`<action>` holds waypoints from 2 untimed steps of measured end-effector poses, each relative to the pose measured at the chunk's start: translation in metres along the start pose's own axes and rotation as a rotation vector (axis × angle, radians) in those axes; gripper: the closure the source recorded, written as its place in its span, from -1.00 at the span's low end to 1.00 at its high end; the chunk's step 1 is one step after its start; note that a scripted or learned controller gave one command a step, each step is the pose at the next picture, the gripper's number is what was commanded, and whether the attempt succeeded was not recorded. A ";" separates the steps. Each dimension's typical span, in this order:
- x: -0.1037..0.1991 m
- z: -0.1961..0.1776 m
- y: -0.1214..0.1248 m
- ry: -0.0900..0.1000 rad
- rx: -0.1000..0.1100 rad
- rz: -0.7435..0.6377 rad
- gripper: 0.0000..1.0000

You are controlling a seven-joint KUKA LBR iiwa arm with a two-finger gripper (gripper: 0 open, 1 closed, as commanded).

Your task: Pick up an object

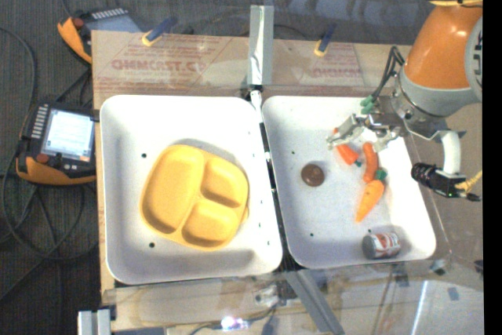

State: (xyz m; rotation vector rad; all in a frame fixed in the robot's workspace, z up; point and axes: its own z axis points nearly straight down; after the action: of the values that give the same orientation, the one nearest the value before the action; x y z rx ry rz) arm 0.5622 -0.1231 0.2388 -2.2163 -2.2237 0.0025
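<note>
Far left, on the floor: a handheld control pad [59, 139] with a lit screen and an orange-and-black casing, its cable looping out past the picture's edge.

Left bin [118, 192]: a shallow white tray on the desk [172, 63], holding a yellow divided plate [196, 194] with three compartments, lying slightly askew near the bin's centre.

Between the bins: a narrow grey upright post [260, 43] at the far rim.

Right bin [294, 239]: a small brown disc [313, 175] lies left of centre. To its right are two toy carrots. The upper one [370, 159] is short, orange-red with a green tip, and sits directly under the gripper [362, 133]. The lower carrot [369, 198] is longer, orange, pointing toward the near-left, its green top touching or nearly touching the upper one. A small can [382, 243] with a red-and-grey label lies on its side at the near rim.

The gripper's metal fingers are spread apart over the upper carrot; nothing is clearly clasped between them, and a small red-orange piece [346, 154] beside the left finger is too small to identify.

Right: the arm [443, 59], grey with an orange band, is cut off by the picture's edge.
</note>
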 end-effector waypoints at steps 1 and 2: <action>-0.055 0.149 -0.006 -0.003 -0.012 -0.083 -1.00; -0.091 0.146 -0.040 0.004 -0.024 -0.168 -1.00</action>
State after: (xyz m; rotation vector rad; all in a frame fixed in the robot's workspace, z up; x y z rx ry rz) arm 0.5226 -0.2145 0.0933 -2.0311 -2.4119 -0.0293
